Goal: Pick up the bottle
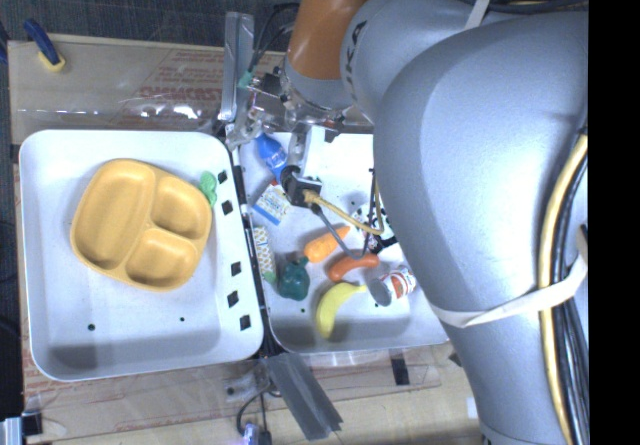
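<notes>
A small blue bottle (pixel 270 151) lies in the upper left corner of the right bin (pixel 300 338), close to the divider between the bins. My gripper (pixel 262 115) hangs at that same corner, directly above and behind the bottle, and its metal parts partly cover the bottle's top end. I cannot make out whether it touches the bottle. The grey arm with its orange band (pixel 322 25) covers most of the right bin's far and right side.
The right bin also holds a blue-white packet (pixel 272 203), an orange carrot (pixel 326 245), a red piece (pixel 354 264), a teal object (pixel 293 279), a banana (pixel 334 306) and a white-red can (pixel 397 285). A yellow divided plate (pixel 142 223) and a small green piece (pixel 208 183) are in the left bin (pixel 50 333).
</notes>
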`<state>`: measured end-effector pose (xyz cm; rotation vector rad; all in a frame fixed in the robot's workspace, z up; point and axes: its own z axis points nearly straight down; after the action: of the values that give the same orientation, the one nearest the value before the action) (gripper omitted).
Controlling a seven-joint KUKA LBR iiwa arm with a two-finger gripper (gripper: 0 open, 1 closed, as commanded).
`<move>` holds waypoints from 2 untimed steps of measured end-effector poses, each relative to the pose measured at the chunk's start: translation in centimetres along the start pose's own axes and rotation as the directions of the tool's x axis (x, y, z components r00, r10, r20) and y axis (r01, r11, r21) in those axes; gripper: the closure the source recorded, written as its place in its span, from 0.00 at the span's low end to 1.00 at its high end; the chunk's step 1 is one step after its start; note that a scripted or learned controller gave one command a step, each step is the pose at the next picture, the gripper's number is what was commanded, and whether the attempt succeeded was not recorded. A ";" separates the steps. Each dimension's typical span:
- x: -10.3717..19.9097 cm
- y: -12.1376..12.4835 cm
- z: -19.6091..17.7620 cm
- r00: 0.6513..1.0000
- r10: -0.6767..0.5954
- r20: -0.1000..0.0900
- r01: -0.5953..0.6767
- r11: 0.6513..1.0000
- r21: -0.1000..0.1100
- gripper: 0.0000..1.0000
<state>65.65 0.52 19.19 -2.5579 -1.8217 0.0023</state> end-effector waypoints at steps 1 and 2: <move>-2.0 0.7 0.0 0.993 0.119 0.000 -0.119 0.993 -0.001 0.00; -0.7 0.3 -0.1 0.982 0.188 -0.001 -0.188 0.982 -0.002 0.00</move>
<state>65.68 -0.25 19.25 -2.7196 -1.5727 -0.0007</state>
